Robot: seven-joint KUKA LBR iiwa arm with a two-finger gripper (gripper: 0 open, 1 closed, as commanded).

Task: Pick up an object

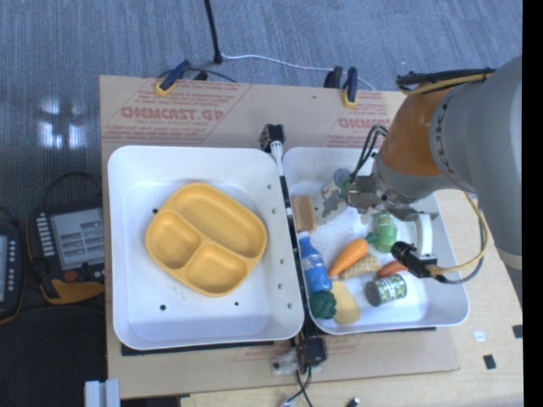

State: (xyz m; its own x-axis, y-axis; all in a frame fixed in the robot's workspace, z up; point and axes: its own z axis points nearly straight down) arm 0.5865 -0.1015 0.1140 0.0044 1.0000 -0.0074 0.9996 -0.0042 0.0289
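gripper (pixel 339 195) low over right bin (pixel 441 308), upper left corner | jaws: can't tell | carrot (pixel 349 257), bottle (pixel 312 265) crowded nearby | pick one isolated edge, descend straight

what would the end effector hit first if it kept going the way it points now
The end effector points toward the view's left and down into the right bin. Going on, it would probably meet the bin's white floor first, then the tan block by the divider. Depth is hard to judge from this slant.
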